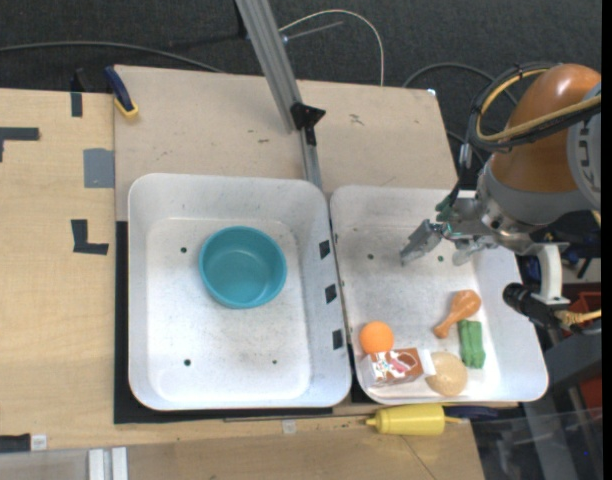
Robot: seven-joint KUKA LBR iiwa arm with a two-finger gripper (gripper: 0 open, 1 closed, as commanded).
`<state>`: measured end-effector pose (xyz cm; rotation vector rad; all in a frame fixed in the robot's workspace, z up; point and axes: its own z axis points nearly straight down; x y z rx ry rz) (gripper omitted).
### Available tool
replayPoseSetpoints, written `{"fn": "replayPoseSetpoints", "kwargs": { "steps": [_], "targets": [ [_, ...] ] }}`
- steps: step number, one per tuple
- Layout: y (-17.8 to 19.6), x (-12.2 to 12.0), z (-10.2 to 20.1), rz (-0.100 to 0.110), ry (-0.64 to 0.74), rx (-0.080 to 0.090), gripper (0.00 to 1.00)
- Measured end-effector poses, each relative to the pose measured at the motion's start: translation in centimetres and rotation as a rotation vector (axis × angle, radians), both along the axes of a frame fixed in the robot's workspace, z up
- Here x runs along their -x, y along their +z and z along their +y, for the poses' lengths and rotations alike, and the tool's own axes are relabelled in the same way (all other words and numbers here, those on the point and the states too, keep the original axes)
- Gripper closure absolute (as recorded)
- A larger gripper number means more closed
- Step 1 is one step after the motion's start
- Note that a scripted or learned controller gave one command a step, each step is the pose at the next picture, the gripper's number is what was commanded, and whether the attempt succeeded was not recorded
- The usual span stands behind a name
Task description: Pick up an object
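My gripper (439, 248) hangs over the upper middle of the right bin (386, 218), its two fingers spread open with nothing between them. Below it in the same bin lie an orange drumstick-shaped toy (457, 312), a green piece (471, 344), an orange ball (377, 338), a red-and-white packet (395, 365) and a beige round piece (447, 374). All of them sit toward the bin's near edge, apart from the gripper.
The left bin (156, 268) holds a teal bowl (243, 266). A yellow bottle (410, 420) lies on the bench just in front of the right bin. A grey metal pole (276, 53) slants in from the top to between the bins.
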<state>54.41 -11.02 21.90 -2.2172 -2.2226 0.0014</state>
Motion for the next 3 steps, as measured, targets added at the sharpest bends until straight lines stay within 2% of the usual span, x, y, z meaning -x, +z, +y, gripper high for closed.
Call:
{"fn": "replayPoseSetpoints", "kwargs": {
  "steps": [1,3],
  "targets": [
    [0.0,0.0,0.0,-0.001,0.0,0.0,0.0],
    [-10.8,1.9,-1.0,0.006,-0.003,0.0,0.0]
  ]
}}
